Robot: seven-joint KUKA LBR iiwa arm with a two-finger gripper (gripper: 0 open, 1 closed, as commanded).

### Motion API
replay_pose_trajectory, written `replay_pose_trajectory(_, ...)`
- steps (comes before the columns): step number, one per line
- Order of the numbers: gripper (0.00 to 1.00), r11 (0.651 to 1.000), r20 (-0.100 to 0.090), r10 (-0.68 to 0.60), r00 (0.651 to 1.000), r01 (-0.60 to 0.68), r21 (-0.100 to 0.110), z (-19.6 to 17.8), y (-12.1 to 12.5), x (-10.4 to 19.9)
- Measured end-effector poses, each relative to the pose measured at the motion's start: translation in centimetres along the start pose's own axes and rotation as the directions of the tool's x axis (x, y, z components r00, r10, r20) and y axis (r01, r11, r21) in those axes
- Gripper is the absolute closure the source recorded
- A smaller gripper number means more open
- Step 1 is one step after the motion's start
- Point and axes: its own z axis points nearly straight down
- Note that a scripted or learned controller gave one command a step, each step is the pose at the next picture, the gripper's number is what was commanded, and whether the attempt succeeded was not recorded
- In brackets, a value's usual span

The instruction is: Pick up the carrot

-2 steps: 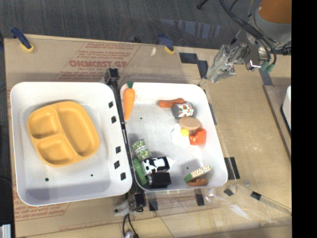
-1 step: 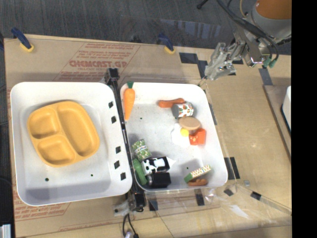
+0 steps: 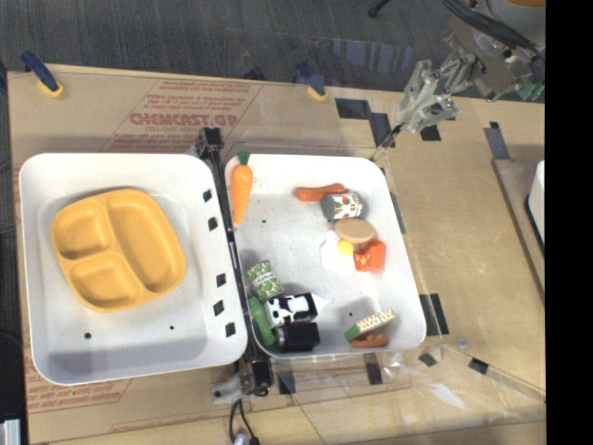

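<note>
Camera view: looks down at a slant on a bench (image 3: 463,276) bearing two shallow white bins side by side.
Landmark: the right bin (image 3: 278,239); every place below is given against it.
Carrot (image 3: 241,185): orange with a green top, lying inside the right bin at its far left corner, along the left wall, green end toward the far rim.
Gripper (image 3: 404,120): above the bench just beyond the right bin's far right corner, outside the rim, well apart from the carrot.
Fingers: pointing down toward that corner; whether they are apart or together cannot be told from this angle, and nothing shows between them.
Arm (image 3: 491,26): grey with an orange band, reaching in from beyond the right bin's far right side.
Left bin (image 3: 37,276): touching the right bin's left wall; a yellow divided tray (image 3: 116,248) lies in it.
Other contents of the right bin: a red sausage (image 3: 318,193) and a small can (image 3: 344,206) near the far middle, a red block (image 3: 370,257) by the right wall, a black-and-white toy (image 3: 292,309) near the front left.
</note>
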Motion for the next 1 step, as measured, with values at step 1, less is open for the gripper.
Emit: replay_pose_trajectory(1,1.0,0.987,-0.005,-0.162,0.987,0.162,-0.006,6.18,0.1,0.06)
